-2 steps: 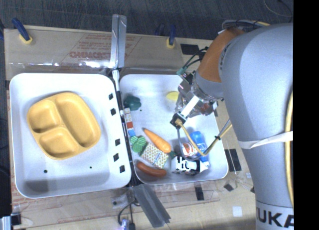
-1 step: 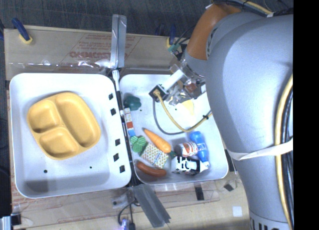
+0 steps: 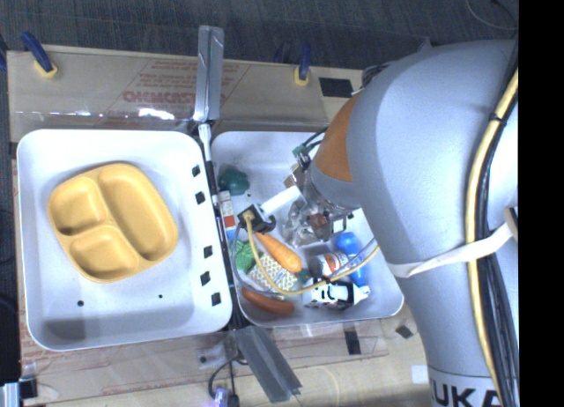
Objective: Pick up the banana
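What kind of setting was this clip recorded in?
Probably a robotics lab bench for pick-and-place trials: two shallow white bins clamped side by side, toy food such as a carrot in the right one, and a grey KUKA arm reaching in.

I see the right bin crowded: carrot, sausage and blue bottle packed close. The left bin offers open floor around its yellow tray.

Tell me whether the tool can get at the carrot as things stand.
Probably yes. The carrot lies uncovered on top of the clutter in the right bin, with the tool just above and to its right. A thin yellow loop curving close by might snag.
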Action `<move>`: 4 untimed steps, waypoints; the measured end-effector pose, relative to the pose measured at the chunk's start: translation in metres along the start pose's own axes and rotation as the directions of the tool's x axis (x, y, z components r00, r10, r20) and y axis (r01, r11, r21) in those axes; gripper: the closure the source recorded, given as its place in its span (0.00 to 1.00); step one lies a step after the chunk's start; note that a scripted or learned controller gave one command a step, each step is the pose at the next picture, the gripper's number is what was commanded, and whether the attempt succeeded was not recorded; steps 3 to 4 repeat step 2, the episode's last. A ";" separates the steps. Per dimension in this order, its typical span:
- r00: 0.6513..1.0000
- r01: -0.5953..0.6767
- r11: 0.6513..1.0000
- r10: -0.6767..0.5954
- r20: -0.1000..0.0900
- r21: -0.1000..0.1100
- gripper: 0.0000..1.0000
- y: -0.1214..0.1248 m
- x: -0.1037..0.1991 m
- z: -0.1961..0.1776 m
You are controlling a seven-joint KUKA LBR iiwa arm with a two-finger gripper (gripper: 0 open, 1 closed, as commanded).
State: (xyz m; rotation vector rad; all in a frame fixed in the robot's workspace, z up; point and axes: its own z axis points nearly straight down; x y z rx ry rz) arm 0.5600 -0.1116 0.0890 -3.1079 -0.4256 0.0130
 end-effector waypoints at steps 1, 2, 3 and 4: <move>1.000 -0.001 1.000 0.001 -0.001 -0.001 0.00 0.000 0.000 0.000; 1.000 -0.016 1.000 0.016 -0.003 -0.002 0.00 0.000 0.075 -0.001; 1.000 -0.016 1.000 0.016 -0.003 -0.002 0.00 0.000 0.075 -0.001; 1.000 -0.016 1.000 0.016 -0.003 -0.002 0.00 0.000 0.075 -0.001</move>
